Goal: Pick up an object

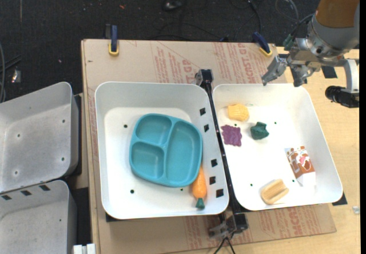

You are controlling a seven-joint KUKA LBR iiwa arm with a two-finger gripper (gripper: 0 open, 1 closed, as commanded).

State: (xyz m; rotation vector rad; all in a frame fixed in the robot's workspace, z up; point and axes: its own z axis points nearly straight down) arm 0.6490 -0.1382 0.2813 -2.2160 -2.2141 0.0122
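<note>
The likeliest targets lie loose in the right bin [320, 150]: a yellow piece [238, 112] near its far left corner, with a green lump [259, 130] and a purple piece [231, 135] just beside it, a small carton [301, 165] toward the right wall and a tan bread-like piece [274, 191] near the front edge. The gripper [284, 73] hangs above the bin's far rim with its fingers spread and nothing between them (well clear of every item). A clean try, I judge, means centring over one piece that stands apart, such as the green lump, dropping straight down and closing only once the fingers straddle it; the left bin's teal tray [166, 150] and carrot [199, 186] are a longer reach.
</note>
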